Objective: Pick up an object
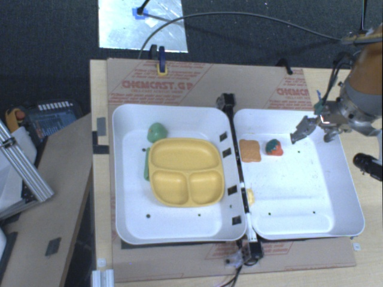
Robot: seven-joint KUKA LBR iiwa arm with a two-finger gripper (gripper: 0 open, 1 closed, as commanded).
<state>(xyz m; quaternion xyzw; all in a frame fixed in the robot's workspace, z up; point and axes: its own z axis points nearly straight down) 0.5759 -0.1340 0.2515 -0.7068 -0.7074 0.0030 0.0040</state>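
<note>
In the right bin [311, 220], near its back left, an orange flat piece [250, 150] lies beside a small red toy with a green top [274, 147]. A small yellow item [249, 197] rests at that bin's left wall. My gripper [313, 134] hangs over the back right part of the right bin, to the right of the red toy and apart from it. Its two fingers [297, 136] are spread, with nothing between them.
The left bin [128, 220] holds a yellow divided tray [184, 171], with a green lump [157, 131] behind it and a green strip [146, 165] along its left side. A black divider [234, 160] runs between the bins. Cables cross behind the bench.
</note>
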